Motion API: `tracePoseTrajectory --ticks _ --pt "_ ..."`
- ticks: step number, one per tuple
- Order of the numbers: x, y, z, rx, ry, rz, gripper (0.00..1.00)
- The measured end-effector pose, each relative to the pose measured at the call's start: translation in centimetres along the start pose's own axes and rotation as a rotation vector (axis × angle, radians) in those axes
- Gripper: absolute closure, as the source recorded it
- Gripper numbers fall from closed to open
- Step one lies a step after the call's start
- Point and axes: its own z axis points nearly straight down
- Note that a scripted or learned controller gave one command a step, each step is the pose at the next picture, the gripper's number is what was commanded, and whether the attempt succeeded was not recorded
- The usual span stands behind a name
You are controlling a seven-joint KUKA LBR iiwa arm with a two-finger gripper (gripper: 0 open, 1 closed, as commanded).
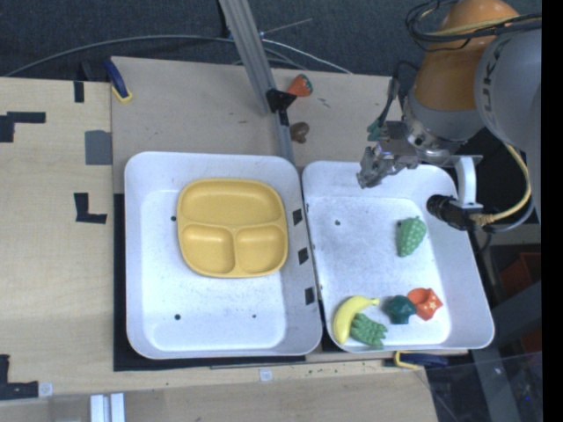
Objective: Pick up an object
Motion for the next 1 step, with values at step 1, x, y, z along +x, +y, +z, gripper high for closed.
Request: tracePoseTrajectory --ticks 1 --pt "4.77 -1.44 -0.58 -0.001 0.0 -0.001 1.0"
